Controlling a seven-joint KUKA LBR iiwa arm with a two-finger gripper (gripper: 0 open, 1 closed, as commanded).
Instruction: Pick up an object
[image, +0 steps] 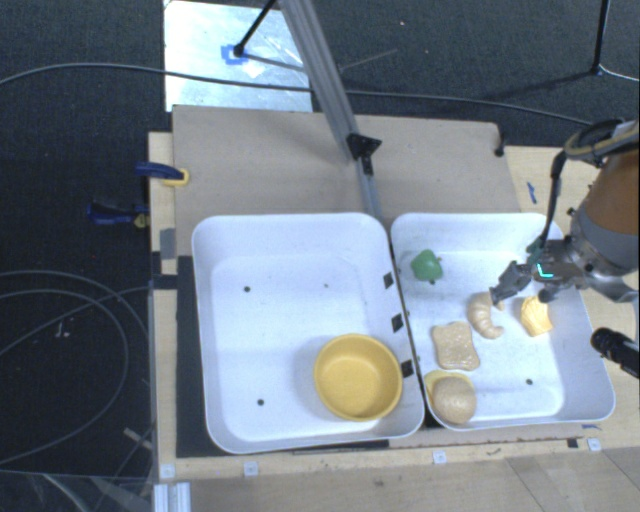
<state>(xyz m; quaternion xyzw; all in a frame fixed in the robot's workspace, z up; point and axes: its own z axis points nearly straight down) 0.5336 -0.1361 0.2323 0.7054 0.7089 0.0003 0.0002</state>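
**A:** What does the overhead camera show?

**B:** A worktop (300, 160) seen from above at a slant, carrying two shallow white bins side by side. The left bin (250, 250) holds a yellow bowl (358, 376) near its front right corner. The right bin (590, 395) holds five small food-shaped items: a green pepper (427, 265) toward the back, a croissant (486, 314) in the middle, a yellow wedge of cheese (537, 317) just to its right, a slice of bread (456, 346) in front of the croissant, and a round bun (453, 398) at the front left.

**A:** Where is the arm?

**B:** It reaches in from the right. Its pincer (524, 287) hangs over the right bin, above the gap between croissant and cheese. The fingers look spread apart, with nothing between them.

**A:** So how far along is the pick?

**B:** By my reading, only the approach is done. Closing on an item and lifting it are still to come. Every item lies flat on the bin floor.

**A:** How does the nearest item lie?

**B:** The croissant is a curved crescent, its long axis running from back left to front right. The cheese runs roughly front to back.
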